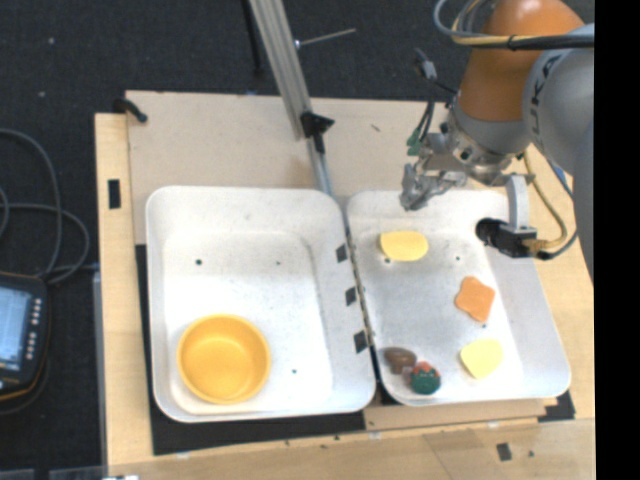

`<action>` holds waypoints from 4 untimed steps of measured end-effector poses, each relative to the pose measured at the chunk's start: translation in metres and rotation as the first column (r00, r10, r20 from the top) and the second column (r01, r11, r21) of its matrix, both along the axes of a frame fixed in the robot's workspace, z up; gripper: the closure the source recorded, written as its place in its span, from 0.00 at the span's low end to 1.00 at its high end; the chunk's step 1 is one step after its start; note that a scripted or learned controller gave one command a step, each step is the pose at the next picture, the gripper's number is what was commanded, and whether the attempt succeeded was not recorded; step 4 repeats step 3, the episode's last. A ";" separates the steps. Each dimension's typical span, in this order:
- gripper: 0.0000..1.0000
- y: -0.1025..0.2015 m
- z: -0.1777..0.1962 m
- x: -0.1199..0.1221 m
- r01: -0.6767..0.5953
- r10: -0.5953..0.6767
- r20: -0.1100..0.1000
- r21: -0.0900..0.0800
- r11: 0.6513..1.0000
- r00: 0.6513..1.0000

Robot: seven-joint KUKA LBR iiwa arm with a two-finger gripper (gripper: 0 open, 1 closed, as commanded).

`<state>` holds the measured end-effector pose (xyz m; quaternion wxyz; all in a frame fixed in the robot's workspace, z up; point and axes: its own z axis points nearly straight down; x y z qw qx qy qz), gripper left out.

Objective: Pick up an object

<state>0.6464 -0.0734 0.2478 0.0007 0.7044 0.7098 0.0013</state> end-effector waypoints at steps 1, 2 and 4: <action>1.00 0.048 0.004 0.013 0.001 -0.001 0.000 0.000 1.000 1.000; 1.00 0.106 -0.005 0.022 0.000 0.000 -0.002 0.000 1.000 1.000; 1.00 0.150 -0.011 0.026 0.002 -0.002 0.000 -0.001 1.000 1.000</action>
